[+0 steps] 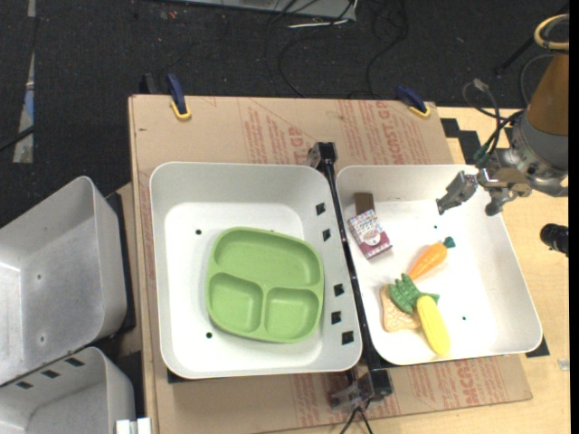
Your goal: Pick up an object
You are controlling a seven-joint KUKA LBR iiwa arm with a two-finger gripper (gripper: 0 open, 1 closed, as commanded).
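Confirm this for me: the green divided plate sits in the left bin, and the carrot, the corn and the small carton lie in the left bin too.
Not quite. The green divided plate is in the left bin, but the carrot, corn and small carton lie in the right bin, as the camera view shows.

Grey arm with orange band [548, 116] cut off by right edge. Tan bread-slice toy [394, 316] partly hidden under yellow corn toy [431, 322]. Label print on small purple-and-white carton [369, 231] too small to read.
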